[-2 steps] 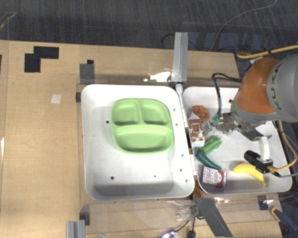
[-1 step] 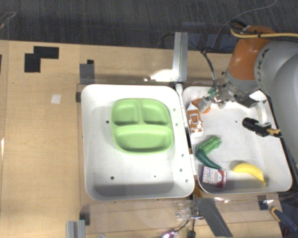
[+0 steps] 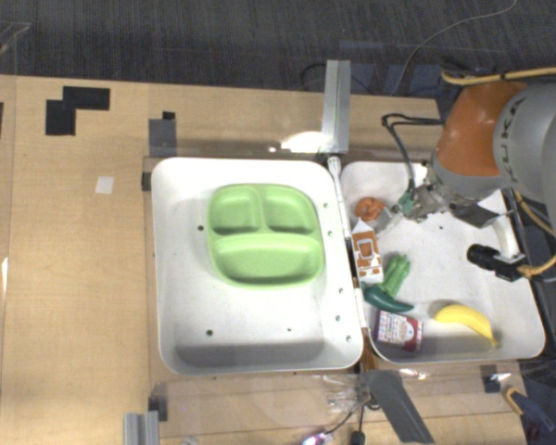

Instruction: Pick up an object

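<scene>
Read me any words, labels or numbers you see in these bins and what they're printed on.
None can be read.
Small carton: orange and white print, too blurred.
Dark red can: pale label, too small to read.
Green tray, banana: no print to be seen.

1. Two bins sat side by side: the left bin (image 3: 176, 276) had just a divided tray (image 3: 263, 233) in it, toward the back.
2. The right bin (image 3: 524, 327) held the rest: a round fruit (image 3: 371, 209) at the back-left, a small carton (image 3: 366, 256) in front of it, then a pepper (image 3: 392, 281).
3. A can (image 3: 398, 330) lay at the front-left, a banana (image 3: 465, 321) just to its right.
</scene>
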Robot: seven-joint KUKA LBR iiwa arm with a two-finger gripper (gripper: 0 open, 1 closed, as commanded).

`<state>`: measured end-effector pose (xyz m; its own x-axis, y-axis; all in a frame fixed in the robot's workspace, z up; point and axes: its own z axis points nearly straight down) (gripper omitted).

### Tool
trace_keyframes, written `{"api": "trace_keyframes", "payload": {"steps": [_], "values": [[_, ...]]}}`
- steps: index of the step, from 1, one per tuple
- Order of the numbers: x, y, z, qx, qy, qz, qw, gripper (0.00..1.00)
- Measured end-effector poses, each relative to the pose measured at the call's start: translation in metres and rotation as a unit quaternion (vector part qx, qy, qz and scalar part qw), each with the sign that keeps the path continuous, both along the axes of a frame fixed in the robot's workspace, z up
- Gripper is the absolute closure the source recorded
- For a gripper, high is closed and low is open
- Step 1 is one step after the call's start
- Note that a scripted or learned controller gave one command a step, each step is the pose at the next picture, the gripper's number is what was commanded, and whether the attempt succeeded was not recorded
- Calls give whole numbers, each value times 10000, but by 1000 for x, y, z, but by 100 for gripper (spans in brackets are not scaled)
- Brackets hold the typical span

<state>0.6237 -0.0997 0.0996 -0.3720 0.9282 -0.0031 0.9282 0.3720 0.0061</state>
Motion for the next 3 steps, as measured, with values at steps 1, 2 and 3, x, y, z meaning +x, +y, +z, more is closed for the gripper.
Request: {"api": "trace_keyframes", "payload": {"steps": [1, 2, 3], "values": [[-48, -70, 70, -6, -5, -121, 9999, 0], [-44, -13, 67, 7, 12, -608, 9981, 0], [-82, -3, 12, -72, -98, 369, 9992, 0]]}}
